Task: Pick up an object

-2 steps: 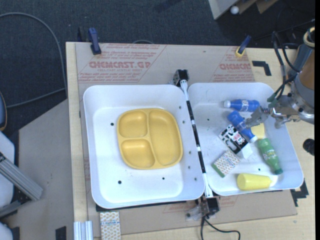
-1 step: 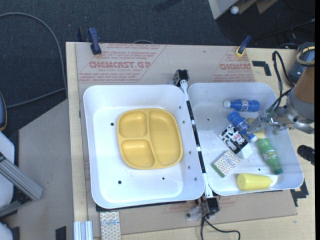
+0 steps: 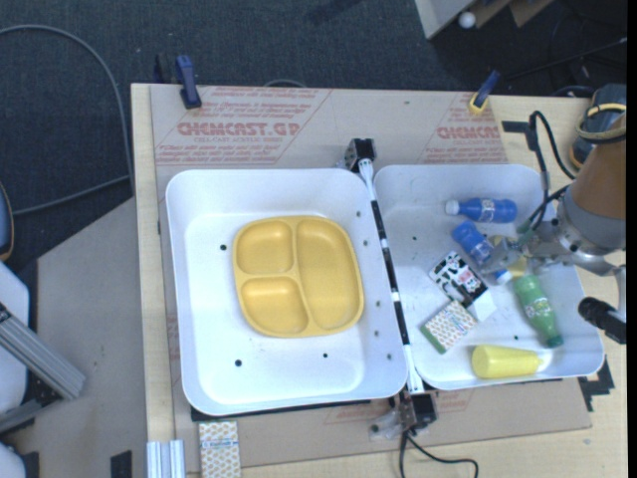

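Note:
The right bin point(image 3: 418, 192) holds several objects. A blue bottle point(image 3: 484, 208) lies near its back. A second blue bottle point(image 3: 469, 240) lies just below it. A green bottle point(image 3: 537, 308) lies at the right, with a yellow object point(image 3: 508, 360) at the front. A black-and-white patterned box point(image 3: 457, 275) and a tan packet point(image 3: 450, 325) sit in the middle. My gripper point(image 3: 514, 254) reaches in from the right, low over the spot between the second blue bottle and the top of the green bottle. The wrist hides how it is set.
The left bin point(image 3: 199, 297) holds a yellow divided plate point(image 3: 297, 274). The grey arm with its orange band point(image 3: 601, 189) hangs over the right bin's right rim. Clamps point(image 3: 186, 80) stand at the bench's back edge, and a cable runs at the front.

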